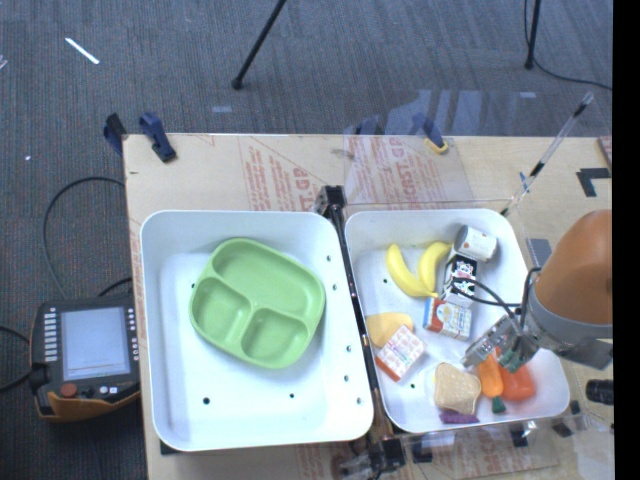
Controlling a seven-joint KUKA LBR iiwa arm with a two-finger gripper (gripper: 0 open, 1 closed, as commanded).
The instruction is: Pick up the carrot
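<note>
Two white bins sit side by side; the left bin bears a green divided plate, with bare floor along its edges. The carrot lies in the right bin at its near right corner, hard by the rim, between a slice of bread and a red-orange piece. Right over it hangs the gripper, its fingers touching the carrot's top; how wide they stand I cannot tell, and bananas and small cartons crowd the far side.

camera view: fixed overhead | slanted down | covers both bins
</note>
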